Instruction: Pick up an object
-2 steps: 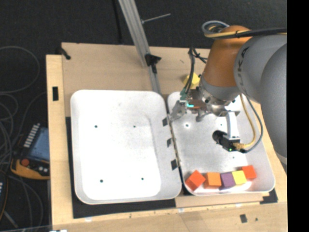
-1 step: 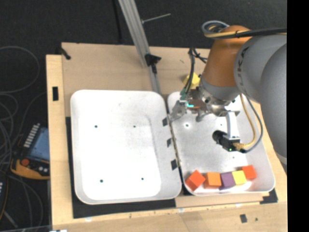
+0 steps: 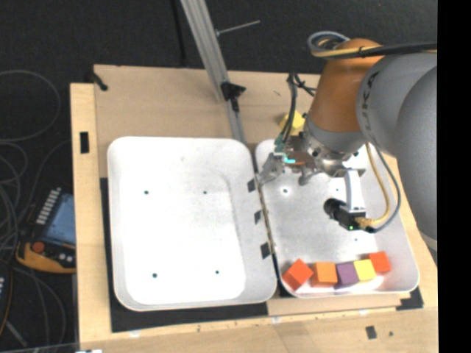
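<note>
From the overhead camera, the gripper (image 3: 294, 162) hangs over the far-left part of the right bin (image 3: 401, 230), and whether it is open or shut I cannot tell, its tip being dark and small. Five blocks sit in a row along that bin's near edge: red block (image 3: 298, 273), orange block (image 3: 325, 272), purple block (image 3: 346, 273), yellow block (image 3: 365, 271), red-orange block (image 3: 380, 262). The row lies well apart, toward the near edge from the gripper. The left bin (image 3: 180, 219) lies beside it.

1. Desk (image 3: 169, 98): pale, matt, wood-like board.
2. Left bin (image 3: 180, 219), well left of the claw (image 3: 294, 164): smooth white plastic with fine dark speckling.
3. Right bin (image 3: 309, 215), beneath the claw: white plastic with a slight sheen.
4. Blocks (image 3: 337, 272), below the claw: matt, foam-like faces.
5. Arm (image 3: 401, 116): smooth grey shell; the orange band (image 3: 338, 87) looks glossy.
</note>
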Controlling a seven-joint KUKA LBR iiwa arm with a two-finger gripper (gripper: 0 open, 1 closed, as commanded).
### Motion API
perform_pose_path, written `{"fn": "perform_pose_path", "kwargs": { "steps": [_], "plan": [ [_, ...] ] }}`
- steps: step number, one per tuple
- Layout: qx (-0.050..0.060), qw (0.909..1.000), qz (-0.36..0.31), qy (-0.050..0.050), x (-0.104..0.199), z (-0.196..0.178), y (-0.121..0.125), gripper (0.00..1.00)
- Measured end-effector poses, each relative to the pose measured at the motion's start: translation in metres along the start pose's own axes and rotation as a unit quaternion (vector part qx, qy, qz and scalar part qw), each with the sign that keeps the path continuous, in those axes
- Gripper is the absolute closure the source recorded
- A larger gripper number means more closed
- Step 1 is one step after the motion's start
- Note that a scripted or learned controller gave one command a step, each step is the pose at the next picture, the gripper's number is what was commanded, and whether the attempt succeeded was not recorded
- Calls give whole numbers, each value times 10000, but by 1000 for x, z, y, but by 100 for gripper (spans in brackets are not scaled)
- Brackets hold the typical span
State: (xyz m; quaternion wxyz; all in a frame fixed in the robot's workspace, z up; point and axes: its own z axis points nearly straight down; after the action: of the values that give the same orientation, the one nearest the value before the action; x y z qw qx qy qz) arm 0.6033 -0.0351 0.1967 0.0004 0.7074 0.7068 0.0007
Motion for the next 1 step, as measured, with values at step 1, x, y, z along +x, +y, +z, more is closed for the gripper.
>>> {"fn": "perform_pose_path", "kwargs": {
  "steps": [1],
  "plan": [
    [-1, 10000, 2, 1, 0, 0, 0, 0]
  ]
}}
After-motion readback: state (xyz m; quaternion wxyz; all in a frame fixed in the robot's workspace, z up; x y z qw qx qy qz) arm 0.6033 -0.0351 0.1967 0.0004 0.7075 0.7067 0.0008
